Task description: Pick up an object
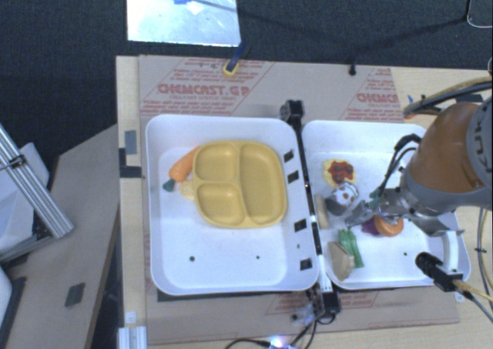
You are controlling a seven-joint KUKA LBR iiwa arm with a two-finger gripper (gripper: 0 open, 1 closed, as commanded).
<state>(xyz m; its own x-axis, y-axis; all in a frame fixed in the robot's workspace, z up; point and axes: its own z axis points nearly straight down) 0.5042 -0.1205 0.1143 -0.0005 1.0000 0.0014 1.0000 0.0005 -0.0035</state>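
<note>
My gripper (357,214) hangs low over the middle of the right bin (385,133), at the end of the grey and orange arm. A small silver and white toy (341,198) lies just left of it. A purple and orange piece (385,226) rests just right of it, partly under the wrist. A yellow and red toy (339,171) sits further back. In front lie a green piece (350,246) and a tan piece (339,260). No object is seen lifted by the gripper.
The left bin (166,209) holds a yellow divided plate (235,183) with an orange carrot toy (182,164) at its left edge. A black divider (303,186) runs between the bins. Cardboard lies under both.
</note>
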